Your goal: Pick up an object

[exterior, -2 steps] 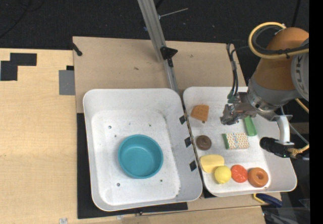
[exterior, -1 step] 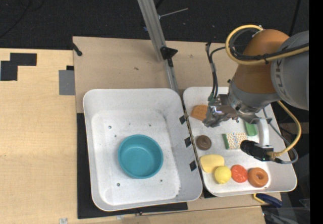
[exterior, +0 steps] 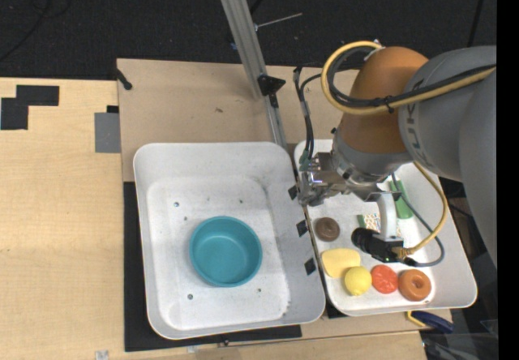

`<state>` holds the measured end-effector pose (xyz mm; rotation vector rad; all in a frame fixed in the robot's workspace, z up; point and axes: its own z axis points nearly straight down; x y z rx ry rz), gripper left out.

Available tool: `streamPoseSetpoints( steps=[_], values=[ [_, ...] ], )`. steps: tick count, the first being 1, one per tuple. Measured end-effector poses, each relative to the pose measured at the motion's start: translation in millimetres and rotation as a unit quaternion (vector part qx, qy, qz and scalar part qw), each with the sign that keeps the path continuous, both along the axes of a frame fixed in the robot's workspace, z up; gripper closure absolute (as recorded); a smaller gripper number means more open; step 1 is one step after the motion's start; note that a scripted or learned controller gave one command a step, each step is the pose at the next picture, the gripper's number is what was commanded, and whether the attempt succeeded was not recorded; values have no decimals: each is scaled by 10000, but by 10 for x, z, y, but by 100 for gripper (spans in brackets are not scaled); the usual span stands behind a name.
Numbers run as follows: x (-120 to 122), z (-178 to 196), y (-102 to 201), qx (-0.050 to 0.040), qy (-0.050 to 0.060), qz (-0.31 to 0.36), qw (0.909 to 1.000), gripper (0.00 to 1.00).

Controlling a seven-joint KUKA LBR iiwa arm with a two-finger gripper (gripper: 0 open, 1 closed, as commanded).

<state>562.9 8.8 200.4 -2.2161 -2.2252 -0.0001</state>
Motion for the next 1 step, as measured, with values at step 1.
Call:
streamPoseSetpoints(
  steps=[1],
  values=[
    [-35, 133, 456, -3, -5, -6, 10000, 100]
  ],
)
